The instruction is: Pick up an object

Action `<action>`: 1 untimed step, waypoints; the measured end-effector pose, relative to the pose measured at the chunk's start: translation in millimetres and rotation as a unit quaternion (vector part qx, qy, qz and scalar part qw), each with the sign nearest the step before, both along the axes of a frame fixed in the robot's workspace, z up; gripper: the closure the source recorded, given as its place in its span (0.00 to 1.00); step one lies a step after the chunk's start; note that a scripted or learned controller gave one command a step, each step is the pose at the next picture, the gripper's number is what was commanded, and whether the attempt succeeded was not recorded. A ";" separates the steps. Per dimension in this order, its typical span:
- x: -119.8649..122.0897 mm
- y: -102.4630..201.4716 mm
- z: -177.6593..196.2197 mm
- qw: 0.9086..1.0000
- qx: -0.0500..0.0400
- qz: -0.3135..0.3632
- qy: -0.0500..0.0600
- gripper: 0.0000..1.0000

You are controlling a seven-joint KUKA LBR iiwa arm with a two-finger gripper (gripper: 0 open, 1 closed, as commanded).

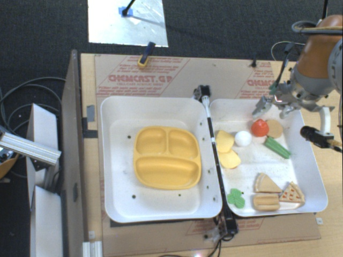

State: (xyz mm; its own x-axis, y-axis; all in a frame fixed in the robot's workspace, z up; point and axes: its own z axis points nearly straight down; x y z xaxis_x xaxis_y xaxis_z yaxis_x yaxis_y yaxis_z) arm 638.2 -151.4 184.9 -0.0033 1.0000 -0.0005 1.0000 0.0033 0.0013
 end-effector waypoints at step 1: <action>-4.7 22.5 -105.7 1.000 0.001 0.001 0.002 0.00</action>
